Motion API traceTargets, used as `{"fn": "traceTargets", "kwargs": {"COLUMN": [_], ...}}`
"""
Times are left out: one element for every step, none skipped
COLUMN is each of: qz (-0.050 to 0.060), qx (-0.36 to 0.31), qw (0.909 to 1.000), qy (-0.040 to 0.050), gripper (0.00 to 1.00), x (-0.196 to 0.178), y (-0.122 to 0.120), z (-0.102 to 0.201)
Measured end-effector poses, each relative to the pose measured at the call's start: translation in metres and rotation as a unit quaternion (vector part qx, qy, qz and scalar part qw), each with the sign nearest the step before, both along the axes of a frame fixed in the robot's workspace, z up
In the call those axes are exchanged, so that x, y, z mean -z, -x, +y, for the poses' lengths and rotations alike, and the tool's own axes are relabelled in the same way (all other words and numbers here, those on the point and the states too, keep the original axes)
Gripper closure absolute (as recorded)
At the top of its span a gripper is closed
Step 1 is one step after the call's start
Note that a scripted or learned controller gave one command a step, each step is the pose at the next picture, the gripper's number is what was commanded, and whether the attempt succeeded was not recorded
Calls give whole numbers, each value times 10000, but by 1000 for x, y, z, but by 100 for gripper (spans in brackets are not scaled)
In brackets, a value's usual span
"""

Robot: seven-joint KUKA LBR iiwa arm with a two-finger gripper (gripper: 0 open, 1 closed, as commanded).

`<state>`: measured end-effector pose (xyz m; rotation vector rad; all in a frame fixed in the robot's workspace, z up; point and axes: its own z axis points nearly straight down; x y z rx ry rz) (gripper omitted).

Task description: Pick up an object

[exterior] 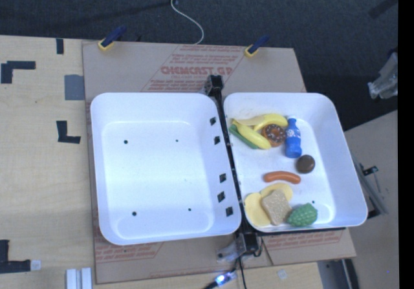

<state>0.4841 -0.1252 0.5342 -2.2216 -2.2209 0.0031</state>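
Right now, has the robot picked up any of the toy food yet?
Not yet. Nothing looks done: the bananas, blue bottle, sausage, brown ball, bread slice and green bumpy toy all lie in the right bin. Nothing is in hand either. The whole job is left: reaching in, closing on one toy and lifting it out.

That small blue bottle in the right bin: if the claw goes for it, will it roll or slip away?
The blue bottle lies on its side, so its round body may well roll if nudged sideways. It looks like smooth plastic, probably light and somewhat slippery. It lies close to the donut and banana on one side, which could block rolling that way but crowd a grasp.
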Motion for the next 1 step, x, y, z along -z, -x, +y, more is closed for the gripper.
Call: {"fn": "traceTargets", "kwargs": {"qz": [-3], "qx": [6], "qw": [10000], "qy": [3], "gripper": [100], "x": [0], "y": [0], "z": [-32]}}
